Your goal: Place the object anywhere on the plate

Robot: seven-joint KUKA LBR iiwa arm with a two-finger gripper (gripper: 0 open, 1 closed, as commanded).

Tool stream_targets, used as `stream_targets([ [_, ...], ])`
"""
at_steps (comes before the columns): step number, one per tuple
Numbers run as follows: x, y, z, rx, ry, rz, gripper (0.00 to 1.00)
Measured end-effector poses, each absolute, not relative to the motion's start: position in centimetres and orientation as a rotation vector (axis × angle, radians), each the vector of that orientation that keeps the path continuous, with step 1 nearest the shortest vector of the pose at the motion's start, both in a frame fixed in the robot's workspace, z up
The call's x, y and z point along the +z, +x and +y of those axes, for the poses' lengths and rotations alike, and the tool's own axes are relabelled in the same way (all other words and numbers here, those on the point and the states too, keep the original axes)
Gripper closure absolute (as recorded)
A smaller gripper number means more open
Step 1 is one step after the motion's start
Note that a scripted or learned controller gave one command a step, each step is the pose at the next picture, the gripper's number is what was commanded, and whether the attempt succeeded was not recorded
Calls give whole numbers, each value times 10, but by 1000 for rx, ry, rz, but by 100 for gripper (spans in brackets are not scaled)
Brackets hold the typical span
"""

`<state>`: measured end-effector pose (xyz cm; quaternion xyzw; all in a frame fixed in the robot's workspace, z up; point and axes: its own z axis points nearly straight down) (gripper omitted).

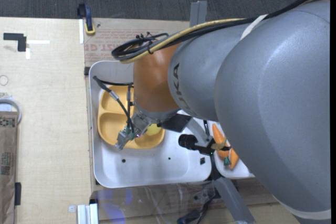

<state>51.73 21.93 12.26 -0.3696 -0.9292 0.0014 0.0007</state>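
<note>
The gripper hung over the yellow plate; its state could not be told. Right of the plate, an orange object lay behind the arm.

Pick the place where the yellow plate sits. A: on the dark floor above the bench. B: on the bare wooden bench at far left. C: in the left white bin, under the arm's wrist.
C: the yellow plate lies inside the left white bin, with the gripper over its divided compartments.
</note>
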Motion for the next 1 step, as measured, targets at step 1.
stream_targets([
  [1,131,518,217,6,-1169,-2914,100],
])
